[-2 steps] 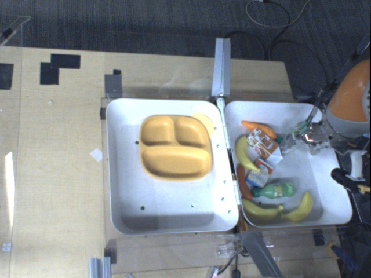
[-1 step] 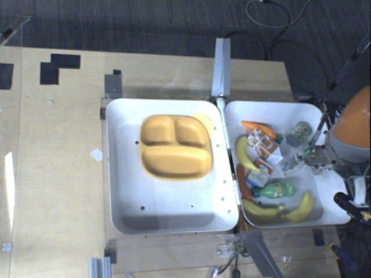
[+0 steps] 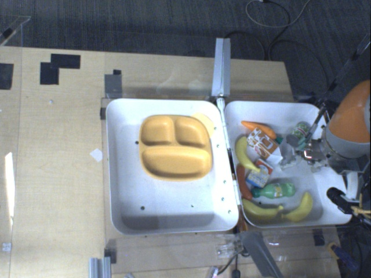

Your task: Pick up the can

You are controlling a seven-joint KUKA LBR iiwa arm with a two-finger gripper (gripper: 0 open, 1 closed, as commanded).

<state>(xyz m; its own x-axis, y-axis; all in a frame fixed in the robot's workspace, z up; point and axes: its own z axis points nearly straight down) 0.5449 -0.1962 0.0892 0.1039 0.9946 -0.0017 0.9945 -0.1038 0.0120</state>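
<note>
One gripper (image 3: 302, 150) hangs just beside the can (image 3: 299, 132); grip impossible to tell.

Both bins are white: the left bin (image 3: 119, 172) carries a mustard-yellow tray (image 3: 175, 146), and the right bin (image 3: 324, 207) holds a bright mix of an orange carrot (image 3: 255, 126), three yellow bananas (image 3: 272, 211), a green bottle (image 3: 275, 190) and a carton (image 3: 262, 143) printed in orange-red and white. The can (image 3: 299, 132) is green with pale silvery patches. The arm (image 3: 351, 123) is grey under an orange band, the bench (image 3: 52, 172) is pale wood with black squares, and the floor (image 3: 145, 10) is dark grey.
</note>
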